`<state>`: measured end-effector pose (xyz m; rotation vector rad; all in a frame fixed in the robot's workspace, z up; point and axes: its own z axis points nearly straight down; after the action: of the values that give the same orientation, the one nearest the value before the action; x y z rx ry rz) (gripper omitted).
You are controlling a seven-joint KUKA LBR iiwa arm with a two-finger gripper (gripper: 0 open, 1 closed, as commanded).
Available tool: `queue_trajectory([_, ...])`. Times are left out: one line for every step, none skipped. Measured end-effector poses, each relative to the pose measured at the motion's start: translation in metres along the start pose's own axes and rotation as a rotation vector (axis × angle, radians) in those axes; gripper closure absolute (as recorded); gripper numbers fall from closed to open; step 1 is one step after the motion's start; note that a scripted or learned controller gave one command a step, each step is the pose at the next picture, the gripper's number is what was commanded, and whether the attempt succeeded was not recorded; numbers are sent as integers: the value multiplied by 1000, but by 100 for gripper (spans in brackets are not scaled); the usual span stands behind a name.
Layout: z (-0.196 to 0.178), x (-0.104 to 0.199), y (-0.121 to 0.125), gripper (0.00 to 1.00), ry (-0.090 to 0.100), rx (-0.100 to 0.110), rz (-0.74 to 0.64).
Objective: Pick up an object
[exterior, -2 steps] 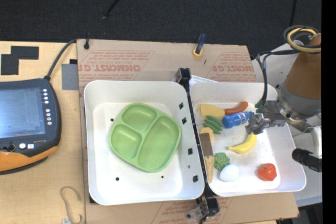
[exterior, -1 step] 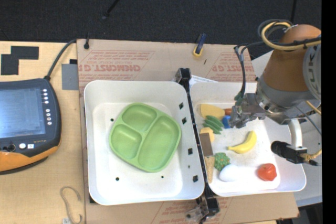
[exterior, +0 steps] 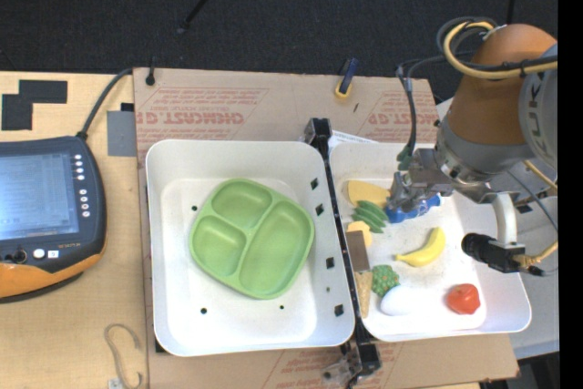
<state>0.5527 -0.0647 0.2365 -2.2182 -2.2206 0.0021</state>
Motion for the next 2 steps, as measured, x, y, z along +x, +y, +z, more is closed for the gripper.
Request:
queue_trajectory([10,-8,-2,100,-1,3,2])
queue_trajectory([17,-1,-4,100,-1,2,1])
